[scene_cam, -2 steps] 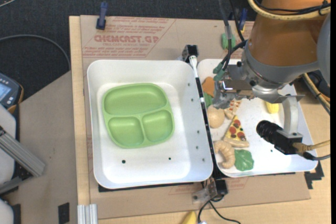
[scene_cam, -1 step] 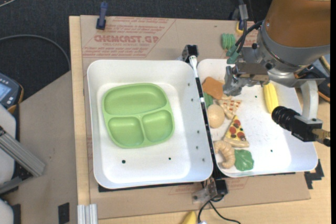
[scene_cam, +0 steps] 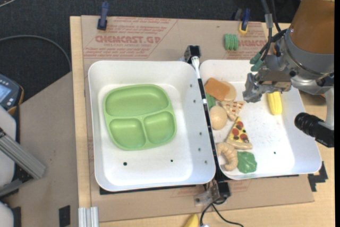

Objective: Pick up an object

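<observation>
Camera view: yellow corn cob [scene_cam: 274, 103], short and stubby, long axis running roughly top-to-bottom of frame, lying in right bin [scene_cam: 297, 159]. Gripper [scene_cam: 254, 94] just left of corn; can't tell its state. Left of corn: bread [scene_cam: 220, 89], egg [scene_cam: 218, 117], pizza slice [scene_cam: 238, 134]. Left bin [scene_cam: 101, 162] holds green divided plate [scene_cam: 139, 116].
</observation>
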Controlling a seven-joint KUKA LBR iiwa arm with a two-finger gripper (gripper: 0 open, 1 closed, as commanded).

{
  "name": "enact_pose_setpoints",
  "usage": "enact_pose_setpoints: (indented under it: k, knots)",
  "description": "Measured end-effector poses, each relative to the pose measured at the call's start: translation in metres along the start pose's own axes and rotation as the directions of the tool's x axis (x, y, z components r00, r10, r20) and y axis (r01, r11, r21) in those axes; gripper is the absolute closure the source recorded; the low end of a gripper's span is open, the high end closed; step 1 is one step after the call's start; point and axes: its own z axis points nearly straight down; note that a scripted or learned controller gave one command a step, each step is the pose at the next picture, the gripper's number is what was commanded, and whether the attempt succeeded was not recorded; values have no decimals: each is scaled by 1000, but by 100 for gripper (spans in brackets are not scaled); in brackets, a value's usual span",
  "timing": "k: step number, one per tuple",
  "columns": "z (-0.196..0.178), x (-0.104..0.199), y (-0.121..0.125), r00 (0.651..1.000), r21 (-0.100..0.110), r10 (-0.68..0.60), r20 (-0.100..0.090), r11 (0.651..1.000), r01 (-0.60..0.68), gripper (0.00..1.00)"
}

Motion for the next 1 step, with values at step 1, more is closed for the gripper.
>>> enact_pose_setpoints:
  k: [1]
  knots:
    - [59,-32,0,1000,5,-1,0,1000,1,100]
